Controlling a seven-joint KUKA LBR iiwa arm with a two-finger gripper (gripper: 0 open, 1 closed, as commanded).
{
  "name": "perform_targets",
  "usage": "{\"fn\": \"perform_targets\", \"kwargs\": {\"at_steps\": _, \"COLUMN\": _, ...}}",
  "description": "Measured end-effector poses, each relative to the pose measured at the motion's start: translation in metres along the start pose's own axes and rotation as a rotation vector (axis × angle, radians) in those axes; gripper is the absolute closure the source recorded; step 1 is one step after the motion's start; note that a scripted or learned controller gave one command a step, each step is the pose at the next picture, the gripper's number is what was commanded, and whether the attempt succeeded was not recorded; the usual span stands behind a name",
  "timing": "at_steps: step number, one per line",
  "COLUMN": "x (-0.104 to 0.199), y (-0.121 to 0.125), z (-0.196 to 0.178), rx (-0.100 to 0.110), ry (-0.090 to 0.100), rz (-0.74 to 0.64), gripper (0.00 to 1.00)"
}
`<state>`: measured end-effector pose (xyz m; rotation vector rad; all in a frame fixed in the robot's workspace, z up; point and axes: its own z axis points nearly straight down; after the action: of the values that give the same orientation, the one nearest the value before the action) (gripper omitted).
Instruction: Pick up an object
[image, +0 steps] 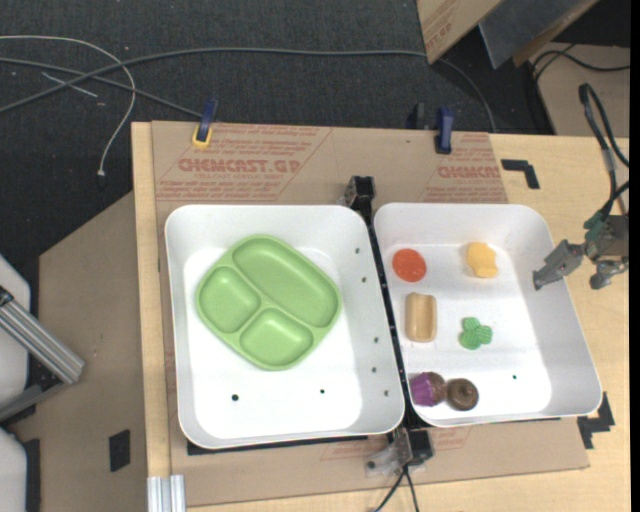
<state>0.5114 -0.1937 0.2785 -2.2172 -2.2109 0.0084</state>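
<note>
The right bin (560, 380) holds several small toy foods. A red-orange round piece (408, 264) and a yellow piece (482, 259) lie near its far side. A tan bread-shaped piece (421, 317) and a small green leafy piece (475, 334) sit in the middle. A purple piece (427, 388) and a brown ring (461, 394) lie side by side at the near edge. My gripper (576, 272) hovers over the bin's right rim, right of the yellow piece. It is open, with nothing between its fingers.
The left bin (200, 400) carries a green three-compartment plate (267, 300). A black clip (360, 189) sits at the far end of the seam between the bins. Blue clamps (207, 122) (445, 128) pin the cardboard sheet at the back. Cables lie on the dark floor beyond.
</note>
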Motion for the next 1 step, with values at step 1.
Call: {"fn": "perform_targets", "kwargs": {"at_steps": 1, "x": 0.0004, "y": 0.0019, "z": -0.0051, "rx": -0.010, "ry": -0.003, "rz": -0.003, "gripper": 0.00}}
